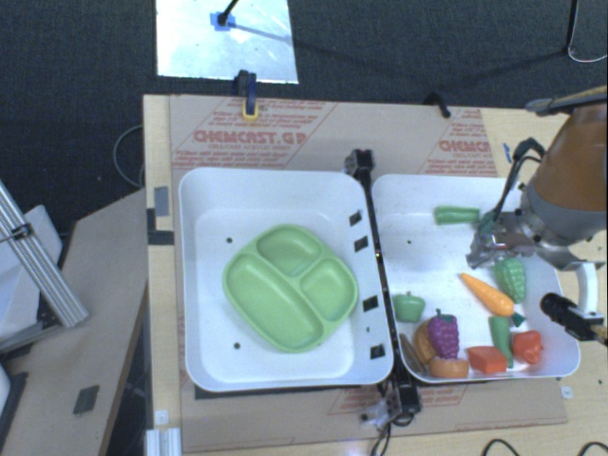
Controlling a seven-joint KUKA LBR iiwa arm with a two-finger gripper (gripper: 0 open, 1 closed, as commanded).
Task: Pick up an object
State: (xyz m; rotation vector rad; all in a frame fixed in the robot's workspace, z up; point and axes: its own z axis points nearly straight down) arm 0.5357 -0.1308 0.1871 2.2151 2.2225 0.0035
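The right bin (408,231) holds several toy foods. A green cucumber (456,215) lies near its back. An orange carrot (487,294) and a bumpy green vegetable (511,276) rest toward its right side. A green pepper (408,306), purple grapes (443,333), a red block (486,359) and a red tomato (527,347) crowd the front edge. My gripper (484,251) hangs low over the right bin, between the cucumber and the carrot, just left of the bumpy green vegetable. I see nothing held in it.
The left bin (204,217) holds a green sectioned plate (290,286). A black divider with clips (366,226) runs between the bins. The grey arm with its orange band (579,160) overhangs the right bin's far right side. A black part (567,313) juts over the right rim.
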